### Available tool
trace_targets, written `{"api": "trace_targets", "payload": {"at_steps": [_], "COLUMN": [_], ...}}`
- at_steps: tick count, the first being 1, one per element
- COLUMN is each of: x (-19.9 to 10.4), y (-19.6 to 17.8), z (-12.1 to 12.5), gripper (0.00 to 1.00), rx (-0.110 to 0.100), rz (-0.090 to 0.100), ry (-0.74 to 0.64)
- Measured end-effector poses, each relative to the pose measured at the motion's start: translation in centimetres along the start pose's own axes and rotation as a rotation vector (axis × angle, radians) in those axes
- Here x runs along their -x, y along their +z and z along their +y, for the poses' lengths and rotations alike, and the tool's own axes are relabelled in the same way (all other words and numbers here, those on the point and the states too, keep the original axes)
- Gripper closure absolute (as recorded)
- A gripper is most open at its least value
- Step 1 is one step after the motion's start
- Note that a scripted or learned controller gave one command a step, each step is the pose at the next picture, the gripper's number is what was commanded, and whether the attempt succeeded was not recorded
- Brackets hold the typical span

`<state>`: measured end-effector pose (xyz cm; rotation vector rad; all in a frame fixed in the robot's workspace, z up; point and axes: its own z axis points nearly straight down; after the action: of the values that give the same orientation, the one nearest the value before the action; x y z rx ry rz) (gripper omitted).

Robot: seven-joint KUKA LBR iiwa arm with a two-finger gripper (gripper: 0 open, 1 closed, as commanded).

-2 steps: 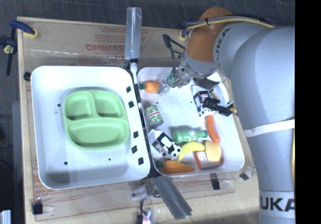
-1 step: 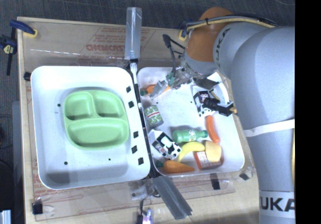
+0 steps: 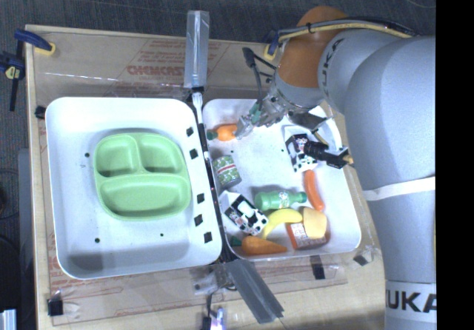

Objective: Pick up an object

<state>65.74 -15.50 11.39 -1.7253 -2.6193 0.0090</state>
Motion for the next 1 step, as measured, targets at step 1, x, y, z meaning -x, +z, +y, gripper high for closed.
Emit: {"api": "trace_targets", "payload": {"at_steps": [1], "x": [-0.01], "y": [0.00], "z": [0.00], "gripper": [0.00], "rx": [0.000], "rz": [0.000], "ry": [0.000]}}
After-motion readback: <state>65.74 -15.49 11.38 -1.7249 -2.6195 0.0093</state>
